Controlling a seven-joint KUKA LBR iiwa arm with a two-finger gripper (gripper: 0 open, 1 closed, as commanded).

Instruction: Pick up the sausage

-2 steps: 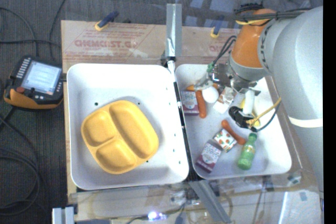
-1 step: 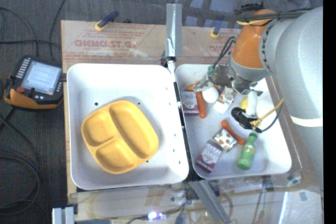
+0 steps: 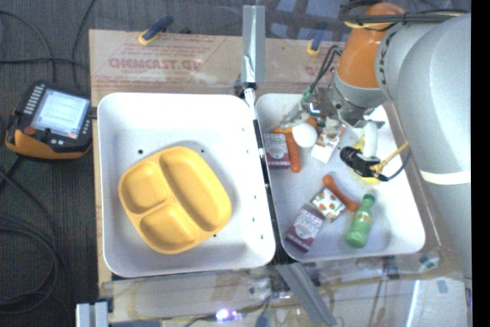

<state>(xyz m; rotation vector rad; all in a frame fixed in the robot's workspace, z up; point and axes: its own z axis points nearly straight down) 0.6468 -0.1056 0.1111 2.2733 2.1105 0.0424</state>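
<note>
1. We see the grey arm (image 3: 429, 88) with its orange band reaching in from the right, over the far edge of the right bin.
2. The left bin (image 3: 130, 126) carries a yellow divided tray (image 3: 174, 197), lying near the bin's middle.
3. The right bin (image 3: 398, 233) carries a scatter of small things.
4. The gripper (image 3: 325, 115) sits low over the right bin's far end, among a white egg-like thing (image 3: 304, 135) and small packets; we cannot tell how its grasp stands, as the wrist hides it.
5. A green bottle (image 3: 360, 220) lies near the bin's near right corner.
6. A dark purple packet (image 3: 305, 229) lies by the near edge, touching a red-and-white packet (image 3: 328, 204).
7. The sausage (image 3: 340, 192), orange-red and slim, lies slanted near the bin's middle, between the red-and-white packet and the green bottle, well apart from the gripper.
</note>
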